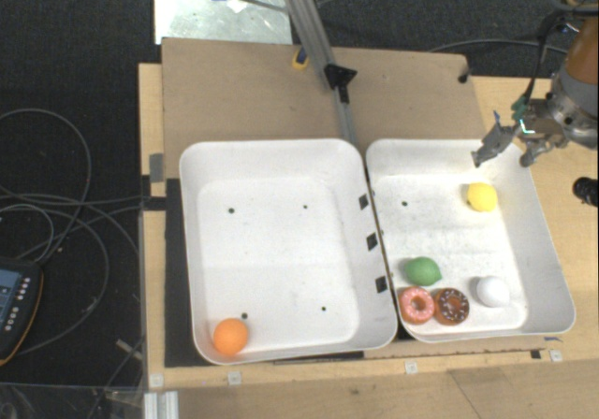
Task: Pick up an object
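In the right bin (440, 221) lie a yellow ball (481, 196), a green ball (423, 270), a pink frosted doughnut (416, 305), a brown sprinkled doughnut (452, 306) and a white ball (492, 291). An orange ball (229, 336) rests in the front left corner of the left bin (271, 221). My gripper (508, 151) hangs over the far right corner of the right bin, above and a little beyond the yellow ball. Its two fingers are spread apart with nothing between them.
A slanted grey pole (309, 20) with a black clamp crosses the brown board behind the bins. Black clips (371, 239) sit along the seam between the bins. Cables and a pendant (14, 305) lie on the floor at left.
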Robot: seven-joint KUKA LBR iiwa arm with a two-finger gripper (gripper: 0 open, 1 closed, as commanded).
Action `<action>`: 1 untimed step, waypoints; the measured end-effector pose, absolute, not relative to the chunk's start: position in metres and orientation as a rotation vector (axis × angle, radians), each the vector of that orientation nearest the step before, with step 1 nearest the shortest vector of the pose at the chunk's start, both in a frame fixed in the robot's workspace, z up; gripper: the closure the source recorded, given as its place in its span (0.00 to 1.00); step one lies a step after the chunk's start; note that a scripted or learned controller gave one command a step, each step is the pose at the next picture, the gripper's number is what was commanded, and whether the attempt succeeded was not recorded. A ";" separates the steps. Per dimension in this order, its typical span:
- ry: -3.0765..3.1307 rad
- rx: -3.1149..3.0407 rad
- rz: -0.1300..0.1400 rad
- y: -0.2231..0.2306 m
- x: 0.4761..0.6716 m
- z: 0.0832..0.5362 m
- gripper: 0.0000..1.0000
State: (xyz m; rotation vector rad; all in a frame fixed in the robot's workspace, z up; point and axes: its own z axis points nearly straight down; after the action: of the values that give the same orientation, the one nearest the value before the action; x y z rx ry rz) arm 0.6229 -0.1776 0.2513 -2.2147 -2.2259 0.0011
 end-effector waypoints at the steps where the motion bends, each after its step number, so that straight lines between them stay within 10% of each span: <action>1: -2.230 -2.215 -0.001 -0.177 0.624 0.253 0.00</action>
State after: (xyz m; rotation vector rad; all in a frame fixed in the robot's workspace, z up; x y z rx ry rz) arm 0.6236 -0.1775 0.2535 -2.2149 -2.2305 -0.0006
